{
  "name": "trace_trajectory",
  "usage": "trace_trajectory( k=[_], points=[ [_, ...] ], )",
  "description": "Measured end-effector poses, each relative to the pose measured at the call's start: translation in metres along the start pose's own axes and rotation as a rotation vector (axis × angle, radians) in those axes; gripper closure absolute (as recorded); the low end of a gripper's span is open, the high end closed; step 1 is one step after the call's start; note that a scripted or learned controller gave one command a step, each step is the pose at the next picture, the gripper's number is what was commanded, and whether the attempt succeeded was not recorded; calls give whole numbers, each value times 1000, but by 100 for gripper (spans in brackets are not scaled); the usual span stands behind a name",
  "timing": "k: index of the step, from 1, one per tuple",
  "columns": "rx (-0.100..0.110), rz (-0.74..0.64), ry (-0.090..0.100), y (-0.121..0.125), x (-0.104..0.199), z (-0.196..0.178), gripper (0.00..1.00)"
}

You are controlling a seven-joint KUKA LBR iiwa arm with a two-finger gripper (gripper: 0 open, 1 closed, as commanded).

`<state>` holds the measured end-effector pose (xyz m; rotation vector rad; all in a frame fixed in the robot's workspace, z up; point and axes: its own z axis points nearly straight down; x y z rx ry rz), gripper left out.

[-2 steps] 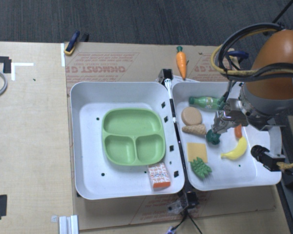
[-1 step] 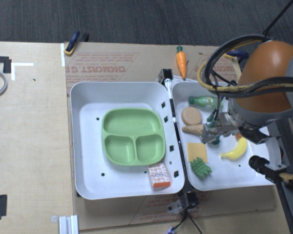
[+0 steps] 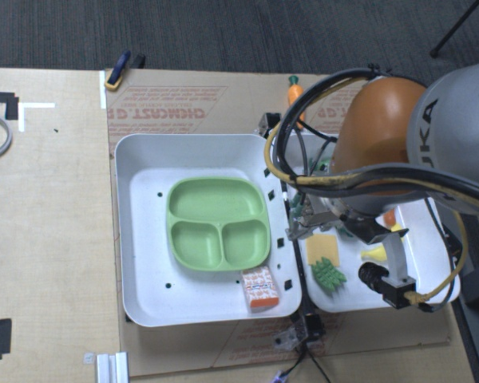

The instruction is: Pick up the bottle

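The grey arm with its orange band [image 3: 379,126] reaches over the right bin [image 3: 431,302] and covers most of it. The gripper [image 3: 313,223] hangs low at that bin's left side, just above a yellow wedge [image 3: 322,249] and a green leafy toy [image 3: 328,275]. Its fingertips are hidden by the wrist and cables. A small orange-red object [image 3: 389,217] peeks out from under the arm, too covered to identify. I cannot pick out a bottle shape among the items that show.
The left bin [image 3: 136,214] holds a green divided plate [image 3: 219,223] and a small orange-and-white carton [image 3: 260,287] near its front edge. A yellow piece [image 3: 374,253] lies in the right bin. An orange carrot-like toy [image 3: 294,92] lies on the cardboard behind the bins.
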<state>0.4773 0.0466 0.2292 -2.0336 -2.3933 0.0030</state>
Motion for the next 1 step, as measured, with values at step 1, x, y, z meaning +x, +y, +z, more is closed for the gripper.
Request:
trace_trajectory(
  k=[1],
  points=[
    [-1,-47,-1,13,76,-14,100]
  ],
)
